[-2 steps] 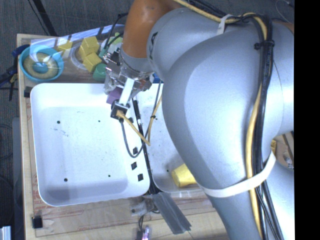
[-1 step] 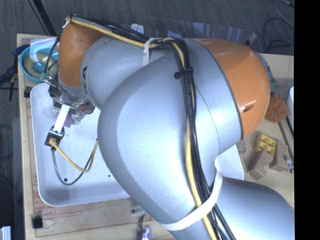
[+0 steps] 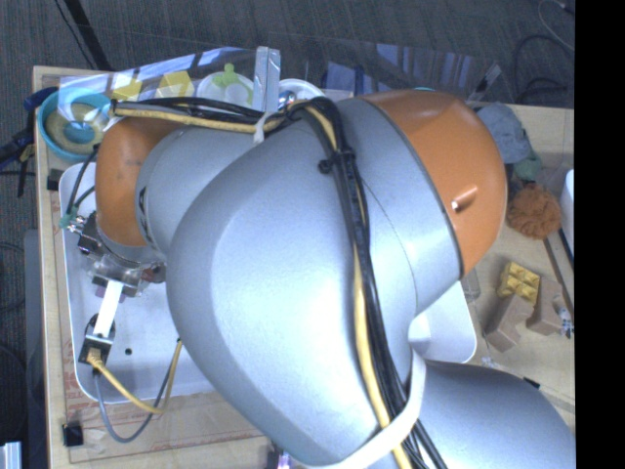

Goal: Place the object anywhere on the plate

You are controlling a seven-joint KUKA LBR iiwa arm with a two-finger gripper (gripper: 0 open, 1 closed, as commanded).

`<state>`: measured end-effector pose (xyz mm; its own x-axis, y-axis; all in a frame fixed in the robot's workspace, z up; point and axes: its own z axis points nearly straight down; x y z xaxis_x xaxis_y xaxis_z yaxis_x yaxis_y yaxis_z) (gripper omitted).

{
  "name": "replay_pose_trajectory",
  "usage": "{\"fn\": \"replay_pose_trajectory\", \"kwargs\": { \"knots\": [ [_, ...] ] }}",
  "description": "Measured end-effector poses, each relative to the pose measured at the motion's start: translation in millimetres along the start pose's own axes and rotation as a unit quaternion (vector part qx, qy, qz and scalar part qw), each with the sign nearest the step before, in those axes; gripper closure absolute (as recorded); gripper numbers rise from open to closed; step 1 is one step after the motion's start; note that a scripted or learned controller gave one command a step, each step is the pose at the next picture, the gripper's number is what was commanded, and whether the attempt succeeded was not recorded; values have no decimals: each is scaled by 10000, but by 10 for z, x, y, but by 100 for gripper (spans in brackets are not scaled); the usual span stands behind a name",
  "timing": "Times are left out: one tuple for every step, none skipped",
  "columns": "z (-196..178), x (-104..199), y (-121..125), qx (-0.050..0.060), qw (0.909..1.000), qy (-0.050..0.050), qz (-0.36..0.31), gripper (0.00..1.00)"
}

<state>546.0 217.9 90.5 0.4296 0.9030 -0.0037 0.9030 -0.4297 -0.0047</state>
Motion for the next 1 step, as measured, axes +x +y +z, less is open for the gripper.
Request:
{"fn": "replay_pose_trajectory", "kwargs": {
  "knots": [
    [-775,-680,-280,-1,9987,7,-518,100]
  ]
}}
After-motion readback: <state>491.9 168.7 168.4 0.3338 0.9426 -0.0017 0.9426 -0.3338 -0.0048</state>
